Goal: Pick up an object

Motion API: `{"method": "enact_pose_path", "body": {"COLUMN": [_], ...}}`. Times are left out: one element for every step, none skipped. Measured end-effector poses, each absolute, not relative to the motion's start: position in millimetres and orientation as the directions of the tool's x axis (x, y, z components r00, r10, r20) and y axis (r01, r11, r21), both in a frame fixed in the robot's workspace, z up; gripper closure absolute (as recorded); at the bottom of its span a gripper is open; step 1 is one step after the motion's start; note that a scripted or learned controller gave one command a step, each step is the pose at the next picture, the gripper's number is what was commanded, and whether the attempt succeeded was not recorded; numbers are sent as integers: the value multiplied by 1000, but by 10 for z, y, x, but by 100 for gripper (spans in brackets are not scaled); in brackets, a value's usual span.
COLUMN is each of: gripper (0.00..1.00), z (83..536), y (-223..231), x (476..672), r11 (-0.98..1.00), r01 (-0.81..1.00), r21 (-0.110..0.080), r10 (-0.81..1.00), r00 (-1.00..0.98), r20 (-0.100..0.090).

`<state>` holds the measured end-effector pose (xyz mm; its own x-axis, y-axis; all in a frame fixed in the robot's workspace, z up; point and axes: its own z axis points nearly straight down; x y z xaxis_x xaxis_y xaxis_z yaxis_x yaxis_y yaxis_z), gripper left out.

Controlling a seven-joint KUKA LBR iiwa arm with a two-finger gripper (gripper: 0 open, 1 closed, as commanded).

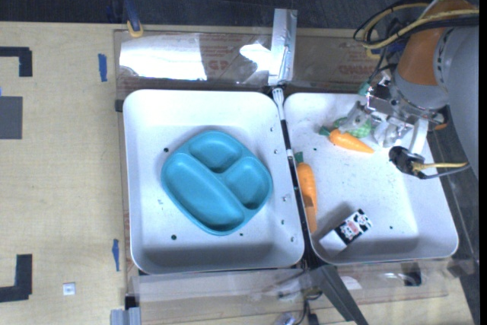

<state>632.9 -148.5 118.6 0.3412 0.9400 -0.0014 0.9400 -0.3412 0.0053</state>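
Observation:
A small orange carrot [353, 141] with a green top lies in the upper part of the right bin [434, 232]. My gripper [375, 125] hangs just above and to the right of it, low in the bin, open, with its fingers spread and nothing held between them. A second, longer carrot [307, 190] lies along the right bin's left wall. A small black-and-white box [353, 226] rests near the bin's front edge.
The left bin [144, 133] holds a blue divided plate [217, 180]. A black cable end [405, 160] hangs beside the gripper. The arm's grey body and orange band [426, 61] stand over the right bin's far right corner.

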Motion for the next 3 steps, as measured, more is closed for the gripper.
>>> {"method": "enact_pose_path", "body": {"gripper": [0,0,0], "z": [1023,1022,858], "y": [-1322,-1340,-1010], "x": [6288,6450,6346], "r11": [-275,-56,48], "r01": [961,998,999], "r21": [35,29,1], "r10": [961,998,999], "r00": [275,56,-48], "r20": [-1,-11,0]}}
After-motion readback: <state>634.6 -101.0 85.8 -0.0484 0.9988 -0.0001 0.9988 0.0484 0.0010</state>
